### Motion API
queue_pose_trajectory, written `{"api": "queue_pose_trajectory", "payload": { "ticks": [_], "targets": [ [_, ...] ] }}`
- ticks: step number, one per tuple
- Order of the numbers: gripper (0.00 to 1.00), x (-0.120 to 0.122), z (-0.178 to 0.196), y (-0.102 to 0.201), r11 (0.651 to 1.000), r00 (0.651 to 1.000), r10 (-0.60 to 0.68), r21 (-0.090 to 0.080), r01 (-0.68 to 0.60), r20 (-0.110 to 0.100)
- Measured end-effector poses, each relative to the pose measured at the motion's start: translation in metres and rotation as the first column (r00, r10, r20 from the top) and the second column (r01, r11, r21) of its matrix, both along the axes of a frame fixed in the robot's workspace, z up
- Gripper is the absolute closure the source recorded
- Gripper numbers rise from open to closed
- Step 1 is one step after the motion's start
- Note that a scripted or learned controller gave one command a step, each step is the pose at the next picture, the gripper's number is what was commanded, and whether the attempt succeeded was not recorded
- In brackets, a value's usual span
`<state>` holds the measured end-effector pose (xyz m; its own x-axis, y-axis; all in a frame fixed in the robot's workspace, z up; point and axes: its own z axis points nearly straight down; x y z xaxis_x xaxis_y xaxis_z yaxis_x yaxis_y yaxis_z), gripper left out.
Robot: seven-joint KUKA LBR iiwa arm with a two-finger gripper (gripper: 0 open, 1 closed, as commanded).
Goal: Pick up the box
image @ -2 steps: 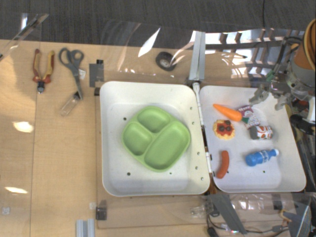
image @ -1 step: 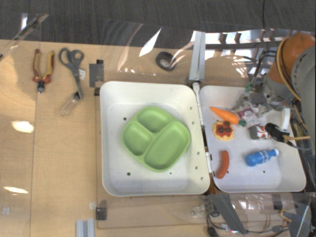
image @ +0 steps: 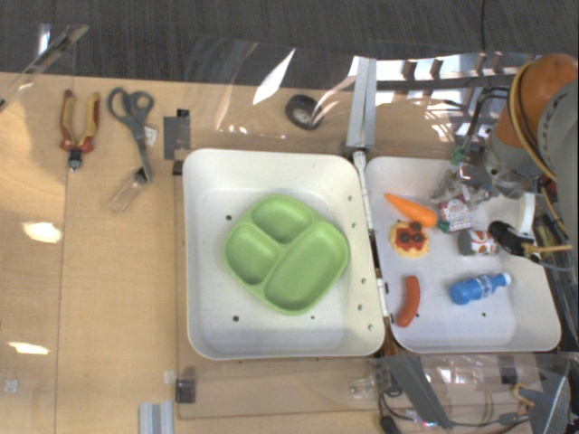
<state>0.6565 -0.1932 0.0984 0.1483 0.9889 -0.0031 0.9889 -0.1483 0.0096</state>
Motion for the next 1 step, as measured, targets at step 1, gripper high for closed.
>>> {"api": "queue_pose_trajectory", "payload": {
  "ticks": [1],
  "targets": [
    [1.00,0.0120,0.1127,0.0608,1.000,1.000,0.008,0.003,-0.008,-0.002]
  ]
}}
